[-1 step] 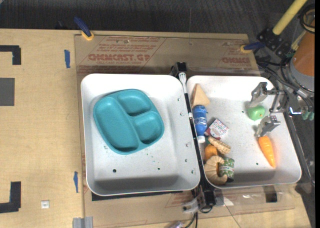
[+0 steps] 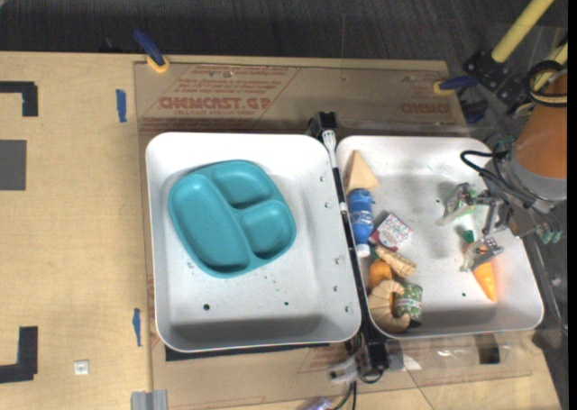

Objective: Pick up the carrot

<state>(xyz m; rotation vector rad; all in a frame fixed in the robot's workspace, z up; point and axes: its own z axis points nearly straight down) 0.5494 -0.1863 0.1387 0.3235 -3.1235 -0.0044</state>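
The carrot (image 2: 487, 280) is a small orange piece lying on the floor of the right bin (image 2: 424, 158), near its right front corner. My gripper (image 2: 462, 232) hangs over the right side of that bin, reaching in from the right, with its fingers spread open. The lower finger (image 2: 475, 258) ends just above the carrot's upper end. The carrot lies outside the gap, and nothing is held between the fingers.
Along the right bin's left wall lie a tan wedge (image 2: 359, 170), a blue bottle (image 2: 361, 215), a small packet (image 2: 393, 231), an orange piece (image 2: 382, 273) and a brown pastry-like toy (image 2: 389, 300). A teal divided plate (image 2: 231, 215) fills much of the left bin (image 2: 171, 309).
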